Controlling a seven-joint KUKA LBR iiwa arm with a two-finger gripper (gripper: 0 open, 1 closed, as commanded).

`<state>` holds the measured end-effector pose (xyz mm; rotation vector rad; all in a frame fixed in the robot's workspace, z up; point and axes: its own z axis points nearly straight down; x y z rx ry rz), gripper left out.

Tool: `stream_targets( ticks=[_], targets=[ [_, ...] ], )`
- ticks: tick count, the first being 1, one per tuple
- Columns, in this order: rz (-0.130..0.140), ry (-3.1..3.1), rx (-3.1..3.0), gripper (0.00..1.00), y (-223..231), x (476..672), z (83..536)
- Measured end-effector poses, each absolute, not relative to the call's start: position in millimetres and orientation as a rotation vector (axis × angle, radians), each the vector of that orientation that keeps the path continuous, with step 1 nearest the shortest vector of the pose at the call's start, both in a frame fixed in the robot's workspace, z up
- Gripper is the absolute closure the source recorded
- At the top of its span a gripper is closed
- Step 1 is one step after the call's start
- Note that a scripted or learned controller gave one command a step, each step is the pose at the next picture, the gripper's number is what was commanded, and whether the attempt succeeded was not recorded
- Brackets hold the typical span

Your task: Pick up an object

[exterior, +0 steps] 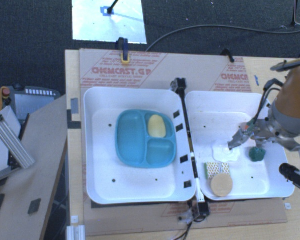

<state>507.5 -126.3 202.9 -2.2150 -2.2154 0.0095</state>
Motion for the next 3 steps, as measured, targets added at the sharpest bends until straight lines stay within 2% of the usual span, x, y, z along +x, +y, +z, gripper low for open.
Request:
stream_targets(
  ticks=[1,3],
  targets=[
    [-0.001,-2.226,-2.219,0.00,-126.1,510.3,208.4],
    [0.002,-2.220,-2.219,0.00,-140.2,519.2,111.5]
  ],
)
